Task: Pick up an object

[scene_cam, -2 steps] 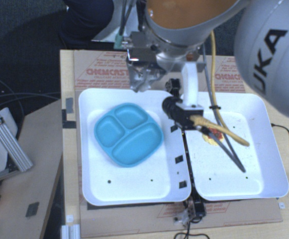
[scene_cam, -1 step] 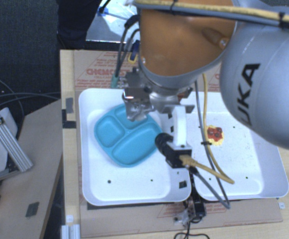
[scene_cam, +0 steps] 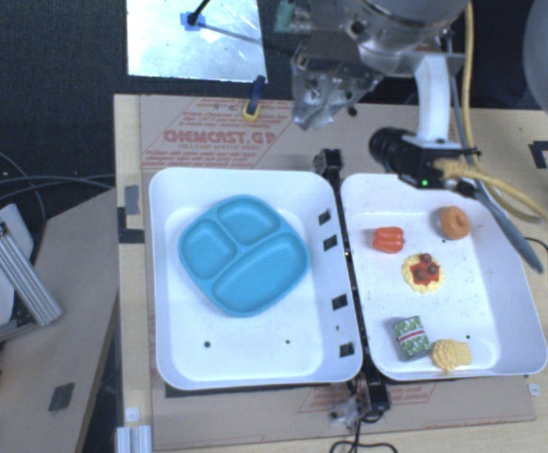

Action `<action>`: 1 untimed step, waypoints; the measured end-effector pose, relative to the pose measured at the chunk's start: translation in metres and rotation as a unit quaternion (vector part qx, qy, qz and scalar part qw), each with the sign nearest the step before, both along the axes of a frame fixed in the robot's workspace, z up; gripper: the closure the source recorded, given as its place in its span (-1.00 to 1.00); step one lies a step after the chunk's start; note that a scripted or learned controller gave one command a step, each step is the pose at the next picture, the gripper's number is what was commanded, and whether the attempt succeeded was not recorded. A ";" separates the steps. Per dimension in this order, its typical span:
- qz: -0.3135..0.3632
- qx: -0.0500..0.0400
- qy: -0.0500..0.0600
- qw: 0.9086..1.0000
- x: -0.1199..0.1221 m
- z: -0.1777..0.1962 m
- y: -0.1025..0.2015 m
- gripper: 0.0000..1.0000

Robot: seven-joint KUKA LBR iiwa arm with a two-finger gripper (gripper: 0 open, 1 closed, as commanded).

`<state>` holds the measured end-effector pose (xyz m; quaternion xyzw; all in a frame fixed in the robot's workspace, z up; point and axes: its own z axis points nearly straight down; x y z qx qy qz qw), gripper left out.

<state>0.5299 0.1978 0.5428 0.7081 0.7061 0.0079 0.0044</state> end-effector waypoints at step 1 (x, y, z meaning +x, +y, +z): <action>-0.002 -0.003 0.009 1.000 0.035 -0.052 -0.067 1.00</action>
